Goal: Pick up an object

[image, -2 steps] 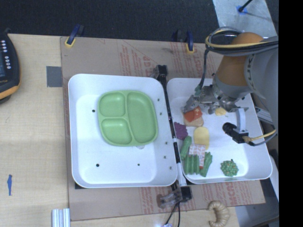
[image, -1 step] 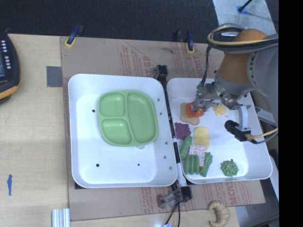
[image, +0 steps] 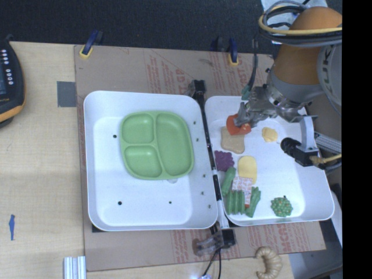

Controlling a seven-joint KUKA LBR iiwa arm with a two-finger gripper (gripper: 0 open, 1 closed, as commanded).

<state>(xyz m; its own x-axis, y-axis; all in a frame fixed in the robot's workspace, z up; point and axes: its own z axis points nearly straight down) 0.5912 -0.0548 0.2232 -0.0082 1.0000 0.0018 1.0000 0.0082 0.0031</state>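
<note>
The right bin (image: 308, 185) holds several toy foods. A red piece (image: 235, 127) lies at its far left, partly on a tan bread slice (image: 232, 142). My gripper (image: 249, 114) is down right at the red piece's upper right edge, touching or nearly touching it. Nearby lie a small yellow piece (image: 269, 134), purple grapes (image: 223, 158), a yellow block (image: 247, 167), green beans (image: 235, 201) and a green cluster (image: 282, 206).
The left bin (image: 104, 202) carries a green divided plate (image: 157, 144). A black clamp (image: 198, 88) sits where the bins meet at the back. A black cable end (image: 296, 151) hangs over the right bin. A handheld controller (image: 9, 80) lies at far left.
</note>
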